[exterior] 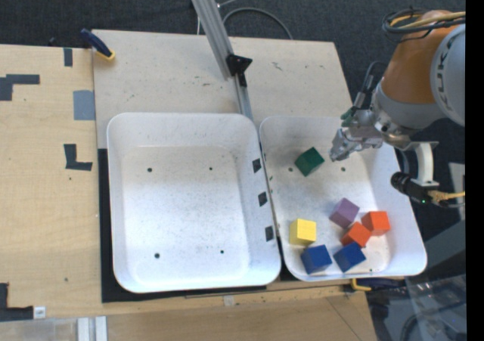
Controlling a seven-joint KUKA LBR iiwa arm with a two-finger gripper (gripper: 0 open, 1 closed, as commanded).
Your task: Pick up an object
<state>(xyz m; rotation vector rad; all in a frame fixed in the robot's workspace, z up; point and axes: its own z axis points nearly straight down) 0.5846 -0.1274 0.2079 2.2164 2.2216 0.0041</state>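
Observation:
The right bin (393, 260) holds a green block (308, 161) near its far side. Toward its front lie a yellow block (305, 230), a purple block (345, 212), two orange blocks (367, 227) and two blue blocks (333, 257). My gripper (342, 147) hangs over the right bin's far right part, just to the right of the green block and apart from it. Nothing shows between its fingers.
The left bin (121, 181) sits beside the right one, sharing a middle rim. A slanted metal rail (210, 14) crosses the bench behind the bins. A blue and yellow clamp (97, 44) lies at the bench's far left corner. Cables hang beside the arm at right.

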